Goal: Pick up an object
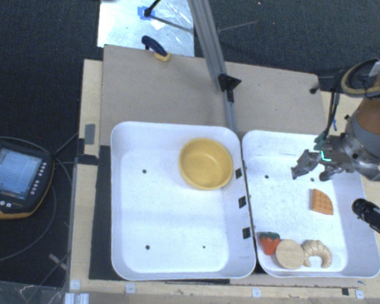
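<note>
Approach step: gripper [316, 165], fingers apart and holding nothing, hovers over the right bin [264, 188]; next move requires descent onto the waffle piece [321, 202] just nearer.

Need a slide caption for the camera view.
Gripper over right white bin, above orange waffle-like wedge; round yellow bowl in left white bin.

Bright even overhead light, glare on floor patch [133, 12] at top, soft focus, faint shadows
</note>
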You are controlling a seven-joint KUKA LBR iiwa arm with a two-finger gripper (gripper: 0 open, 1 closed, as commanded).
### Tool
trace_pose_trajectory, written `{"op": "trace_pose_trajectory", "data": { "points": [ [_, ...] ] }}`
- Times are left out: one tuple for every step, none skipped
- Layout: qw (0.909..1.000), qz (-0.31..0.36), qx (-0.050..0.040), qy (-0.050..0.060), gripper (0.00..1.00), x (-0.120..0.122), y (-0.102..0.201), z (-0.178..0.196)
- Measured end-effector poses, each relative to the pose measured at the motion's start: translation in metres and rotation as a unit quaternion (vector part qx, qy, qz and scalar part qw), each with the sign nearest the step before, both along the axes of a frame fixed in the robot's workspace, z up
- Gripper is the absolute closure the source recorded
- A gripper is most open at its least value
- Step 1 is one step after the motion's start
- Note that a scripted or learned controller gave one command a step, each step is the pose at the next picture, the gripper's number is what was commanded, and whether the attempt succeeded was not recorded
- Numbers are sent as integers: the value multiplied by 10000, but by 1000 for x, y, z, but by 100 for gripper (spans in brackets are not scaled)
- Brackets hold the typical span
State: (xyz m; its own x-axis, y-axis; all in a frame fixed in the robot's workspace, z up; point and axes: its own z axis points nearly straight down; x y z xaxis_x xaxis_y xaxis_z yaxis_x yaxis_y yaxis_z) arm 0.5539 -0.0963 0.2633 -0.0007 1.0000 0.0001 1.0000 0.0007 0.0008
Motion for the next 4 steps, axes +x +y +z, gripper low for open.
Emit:
{"op": "trace_pose_trajectory", "data": {
  "points": [
    [10000, 0, 0, 0, 0, 0, 0, 0],
    [10000, -4, 0, 15, 0, -8, -6, -48],
    [10000, -1, 2, 23, 0, -16, 1, -103],
    [10000, -4, 0, 17, 0, -16, -3, -145]
  ]
}}
